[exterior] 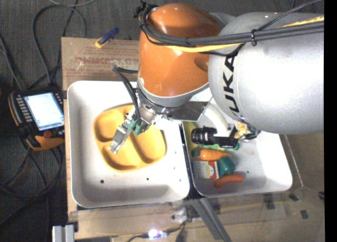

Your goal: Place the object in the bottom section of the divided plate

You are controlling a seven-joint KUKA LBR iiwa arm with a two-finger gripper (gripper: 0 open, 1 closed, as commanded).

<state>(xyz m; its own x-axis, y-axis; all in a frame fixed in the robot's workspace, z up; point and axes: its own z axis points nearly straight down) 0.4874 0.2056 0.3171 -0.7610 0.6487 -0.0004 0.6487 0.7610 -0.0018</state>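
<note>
Reached in from the right and hung the gripper (115, 149) low over the yellow divided plate (154, 148) in the left bin (87, 183). Held the fingers (119, 141) close together, slanted down and to the left, with no gap to be made out between them and nothing gripped there. Set the tips at the plate's lower left part, near a ridge between sections; touching or just above, could not tell. Showed some green just above the fingers, on the gripper's body; could not tell what.

Found the loose things all in the right bin (271, 175), well apart from the plate: an orange carrot (210, 154) near that bin's left wall, a small carton (205, 170) just below it, a dark green piece (227, 165) beside the carton, and a second orange piece (229, 180) lowest of all. Could not single out the task's object among these.

Saw both bins side by side on the wooden surface (89, 64), with a small blue and yellow thing (107, 36) at its far edge
</note>
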